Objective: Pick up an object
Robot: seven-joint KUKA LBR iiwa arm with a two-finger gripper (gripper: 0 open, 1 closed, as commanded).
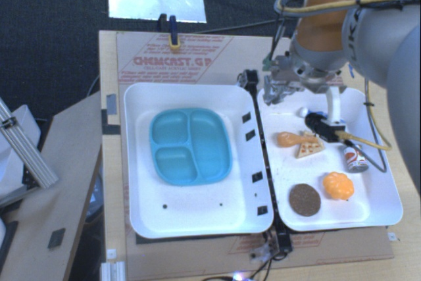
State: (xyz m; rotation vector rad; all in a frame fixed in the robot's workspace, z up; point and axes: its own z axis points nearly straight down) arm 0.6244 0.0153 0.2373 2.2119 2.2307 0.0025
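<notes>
Plate (191,145): blue, divided, laid flat in the left bin (197,207).
Gripper (273,93): hung over the far-left corner of the right bin (375,207); whether open or closed cannot be told.
Nearest object: orange piece (287,139), just nearward of the gripper, long axis judged across the bin, touched by a tan wedge (309,147).
Others: brown disc (304,199), orange ball (338,185), small can (355,158), set further off.

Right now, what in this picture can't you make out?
All in the camera view:
- far corner of the right bin: hidden behind the arm.
- small can: label too small to read.
- white speck near the claw: too small to identify.
- the arm's upper part: cut off by the picture's edge.
</notes>
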